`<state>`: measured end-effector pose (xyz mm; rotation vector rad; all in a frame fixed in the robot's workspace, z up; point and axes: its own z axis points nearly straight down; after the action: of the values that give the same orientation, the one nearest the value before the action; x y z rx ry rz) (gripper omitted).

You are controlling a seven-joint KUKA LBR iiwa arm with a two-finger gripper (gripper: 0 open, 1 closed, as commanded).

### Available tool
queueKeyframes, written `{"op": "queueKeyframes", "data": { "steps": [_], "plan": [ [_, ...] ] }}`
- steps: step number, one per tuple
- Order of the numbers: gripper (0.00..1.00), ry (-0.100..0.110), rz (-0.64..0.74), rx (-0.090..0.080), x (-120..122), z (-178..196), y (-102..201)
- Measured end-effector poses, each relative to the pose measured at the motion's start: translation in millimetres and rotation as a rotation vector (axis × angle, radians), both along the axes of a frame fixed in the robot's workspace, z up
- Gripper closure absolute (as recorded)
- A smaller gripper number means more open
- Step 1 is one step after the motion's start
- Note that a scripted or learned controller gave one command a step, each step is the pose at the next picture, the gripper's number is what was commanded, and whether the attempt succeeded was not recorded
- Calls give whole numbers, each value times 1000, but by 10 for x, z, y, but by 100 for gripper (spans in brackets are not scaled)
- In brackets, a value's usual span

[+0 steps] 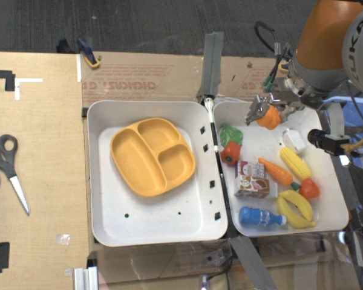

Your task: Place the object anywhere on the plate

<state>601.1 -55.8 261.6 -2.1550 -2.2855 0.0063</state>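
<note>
An orange object (pixel 269 119) is seen clamped between the fingers of the gripper (pixel 264 112), raised over the back of the right-hand bin (pixel 336 219), so the pincer is judged to be closed on that object and not empty. The object is small, rounded and orange; what kind of toy it is cannot be made out. The plate (pixel 152 156), a yellow one divided into three compartments, lies in the left-hand bin (pixel 103 222), well to the left of the held object and somewhat nearer the camera, with the wall shared by the two bins standing between them. The step in hand is therefore taken to be the carry: the pick appears done, the placing not yet. What is called for next, as a judgement only, is a sideways travel to the left at enough height for the dividing wall to be cleared, then a descent over any compartment of the plate, and only then a release. Since the grip appears to be taken on one edge of the object, a slip during travel is to be guarded against. To the right of the plate, in the right-hand bin, a red and green vegetable (pixel 230 145), a small carton (pixel 253 180), a carrot (pixel 276 171), a corn cob (pixel 295 163), a banana (pixel 295 209) and a blue bottle (pixel 261 217) are left lying below the held object.
</note>
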Motion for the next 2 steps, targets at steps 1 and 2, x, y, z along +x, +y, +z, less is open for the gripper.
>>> {"op": "queueKeyframes", "data": {
  "steps": [1, 2],
  "plan": [
    [100, 2, -125, 1, -321, -141, 715],
    [100, 2, -86, 0, -164, -537, 1299]
  ]
}}
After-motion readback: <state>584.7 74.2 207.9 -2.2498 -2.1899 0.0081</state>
